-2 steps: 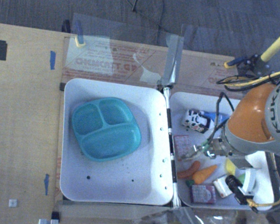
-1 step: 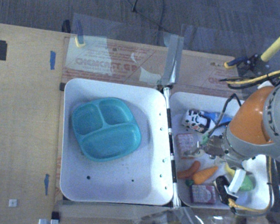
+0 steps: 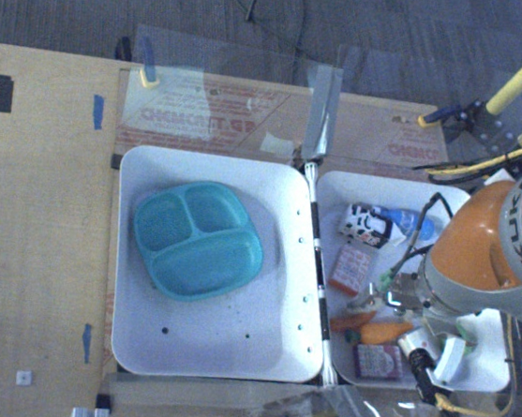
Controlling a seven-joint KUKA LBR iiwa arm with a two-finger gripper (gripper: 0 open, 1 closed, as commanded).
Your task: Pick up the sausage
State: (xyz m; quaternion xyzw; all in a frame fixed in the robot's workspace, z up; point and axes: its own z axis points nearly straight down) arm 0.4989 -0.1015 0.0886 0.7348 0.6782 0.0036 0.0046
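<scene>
From my remote seat I see the grey arm with the orange band (image 3: 470, 240) hanging over the right shallow white bin (image 3: 491, 373), and its wrist covers most of that bin's middle. The gripper (image 3: 401, 296) sits low among the items, but its working end is mixed with cables and metal parts, so I cannot tell how it stands or whether it has anything.

The thing I take for the sausage (image 3: 353, 318) is a small brownish-red stick lying at about 8 o'clock from the gripper, just beside an orange rounded piece (image 3: 385, 333) (maybe a toy carrot, I am not sure). I judge the sausage is light, fairly stiff and smooth, so it may roll or slip out. I would take it across its middle, along the short axis, not by the ends.

Other things are crowded near: a pink flat packet (image 3: 351, 269) at 10 o'clock from the gripper, a black-and-white small carton (image 3: 367, 224) at 11 o'clock, and a purple flat packet (image 3: 376, 361) at 6 o'clock. The left white bin (image 3: 124, 328) holds a teal plastic divided plate (image 3: 199, 239).
</scene>
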